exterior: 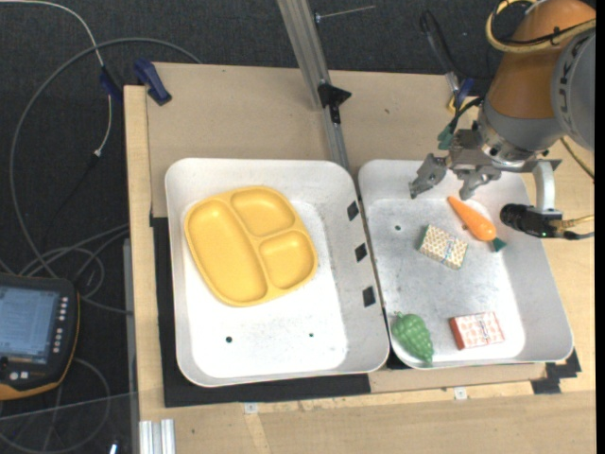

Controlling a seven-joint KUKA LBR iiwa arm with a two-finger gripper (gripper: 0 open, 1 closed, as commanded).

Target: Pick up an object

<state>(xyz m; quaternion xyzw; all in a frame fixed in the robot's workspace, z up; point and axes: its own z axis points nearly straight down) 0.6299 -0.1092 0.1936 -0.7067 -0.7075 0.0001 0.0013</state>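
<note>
Tool hovers with its fingers spread apart and nothing between them. Just below it and slightly right lies the carrot, in the right bin. It looks light, stiff and smooth, so gripping across its thick middle seems safest.

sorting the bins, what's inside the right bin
The right bin holds an orange carrot, a patterned block, a red box and a green toy. The gripper covers part of its far edge.
</note>
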